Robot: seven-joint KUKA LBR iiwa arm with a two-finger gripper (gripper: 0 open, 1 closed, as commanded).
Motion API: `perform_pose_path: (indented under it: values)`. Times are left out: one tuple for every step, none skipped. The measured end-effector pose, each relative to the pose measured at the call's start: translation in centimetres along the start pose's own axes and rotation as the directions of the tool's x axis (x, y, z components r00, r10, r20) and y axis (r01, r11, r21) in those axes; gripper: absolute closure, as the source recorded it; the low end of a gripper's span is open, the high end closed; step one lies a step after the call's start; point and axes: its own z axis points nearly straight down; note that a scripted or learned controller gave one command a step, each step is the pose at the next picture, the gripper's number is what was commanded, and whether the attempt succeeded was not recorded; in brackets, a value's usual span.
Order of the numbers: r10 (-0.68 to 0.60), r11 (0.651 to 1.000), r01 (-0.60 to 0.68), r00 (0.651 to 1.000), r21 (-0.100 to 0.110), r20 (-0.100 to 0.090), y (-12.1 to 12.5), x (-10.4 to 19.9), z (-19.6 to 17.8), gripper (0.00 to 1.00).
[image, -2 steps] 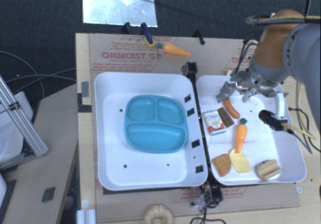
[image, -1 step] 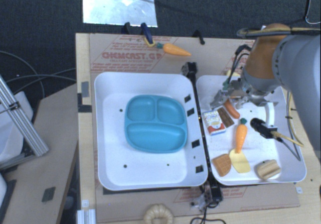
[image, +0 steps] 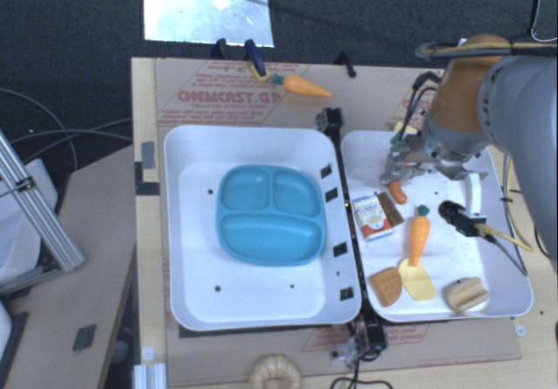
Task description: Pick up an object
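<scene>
White plastic bins sit side by side on a sheet of cardboard (image: 218, 98), seen from above at a slant. The left bin (image: 187, 204) holds a blue divided plate (image: 266, 214) lying flat at its middle.

From the right, the grey arm (image: 519, 108) reaches over the far part of the right bin (image: 364, 150). Its gripper (image: 394, 171) points down near the far left of that bin. The view is too dark and small there to show how far the gripper is open, and nothing can be seen in its hold.

Just near of the gripper lies a small orange-red piece, perhaps a toy sausage (image: 398, 193), on the bin floor; whether the two touch cannot be told.

Left of the sausage and a little nearer lies a small carton (image: 372, 217), with a brown bar (image: 391, 209) against its right side. To the right of these lies a carrot (image: 418, 241), its green top pointing far. Along the near side, from left to right, lie a brown cracker (image: 384, 286), a yellow cheese slice (image: 419, 283) touching the carrot's tip, and a bread roll (image: 465, 294).

On the cardboard beyond the bins lies a second carrot (image: 303, 86). A pale ring (image: 277, 371) lies at the near edge of the bench.
</scene>
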Motion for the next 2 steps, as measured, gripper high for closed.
perform_pose_path:
  values:
    - [-0.003, 1.0, 0.003, 1.0, -0.001, -0.001, 0.1, 0.1, -4.3, 1.0]
    - [-0.004, 1.0, 0.004, 1.0, -0.004, 0.0, 0.4, -0.5, -10.5, 1.0]
